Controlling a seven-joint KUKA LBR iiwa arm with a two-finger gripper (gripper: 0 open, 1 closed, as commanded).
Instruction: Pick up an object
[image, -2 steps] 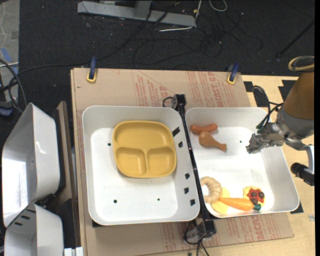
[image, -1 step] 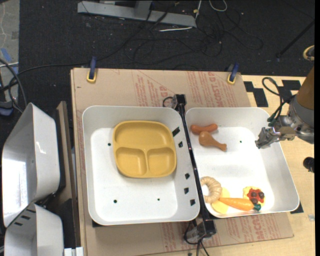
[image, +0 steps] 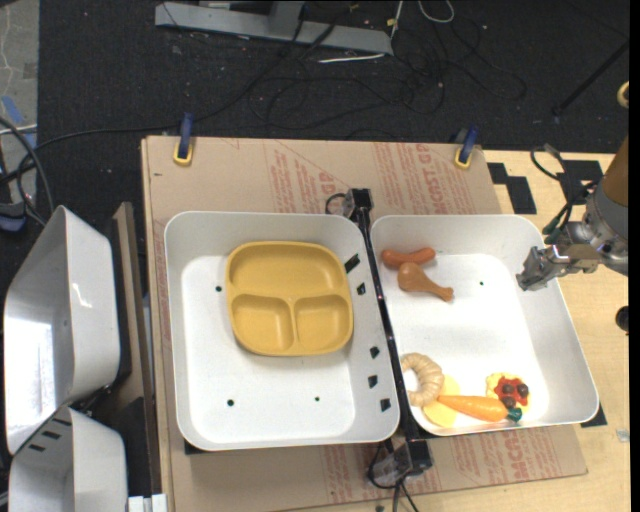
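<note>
Figure: overhead view of the counter (image: 300, 170) with two white bins. The gripper (image: 536, 272) hangs at the right rim of the right bin (image: 500, 330), nothing visibly between its fingers; we cannot tell from this angle whether they are spread or pressed together. Candidate objects all lie in the right bin. Near the far left corner a drumstick (image: 424, 281) and a sausage (image: 407, 257) sit just beside each other, apparently touching. Along the near edge we see a shrimp (image: 422, 377), a carrot (image: 472, 406) lying on a pale yellow piece (image: 443, 398) that we cannot identify, and a small red-and-yellow item (image: 509, 389), crowded together. We judge these to be toy foods: light, stiff, smooth and somewhat slippery, not fragile. The drumstick looks the most approachable; we would take it across the narrow shank rather than the rounded bulb, where fingers may slide off. The carrot's slim body also suits a pinch, but its neighbours and the near wall leave little room beside it. The middle of the right bin offers open floor for descent. The left bin (image: 200, 330) carries a yellow divided plate (image: 290, 298), wide and flat, which we judge a poor pinch target.
</note>
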